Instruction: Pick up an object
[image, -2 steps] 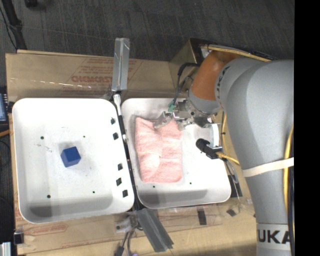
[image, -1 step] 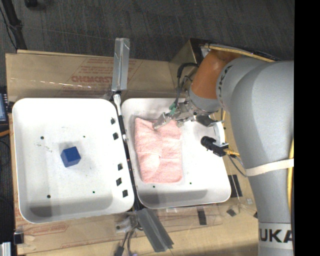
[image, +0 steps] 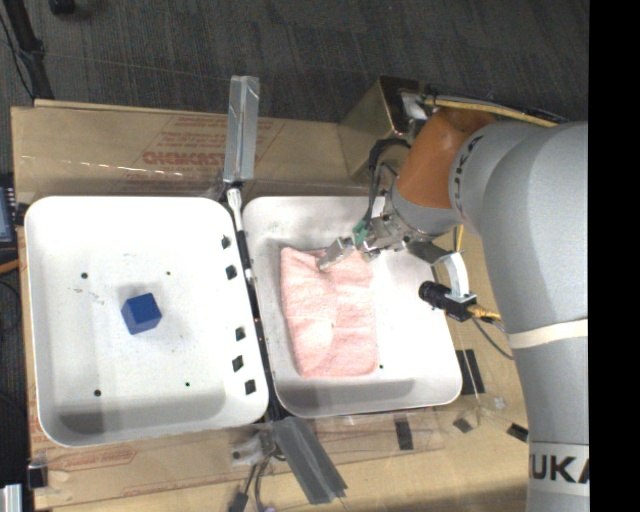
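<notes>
1. You are looking down at a slant on two shallow white bins side by side, the left bin (image: 60, 240) and the right bin (image: 420, 350), resting on a sheet of brown cardboard (image: 120, 140) printed with red lettering.
2. In the right bin you have a pink cloth (image: 330, 315), lying flat and lightly rumpled, running from near the bin's far wall down towards its near wall, left of the bin's middle.
3. In the left bin you see a small blue cube (image: 141, 311), sitting alone a little left of centre, well apart from the cloth and from the arm.
4. The grey arm (image: 530, 230) reaches in from your right, its orange band (image: 432, 165) above the wrist, and bends down over the far part of the right bin.
5. The gripper (image: 340, 252) sits low at the cloth's upper right corner, touching or just above the fabric there.
6. You cannot tell from this view whether the claw is open or closed, nor whether any fabric is caught in it.
7. A grey metal bar (image: 240, 125) stands at the far end of the seam between the two bins.
</notes>
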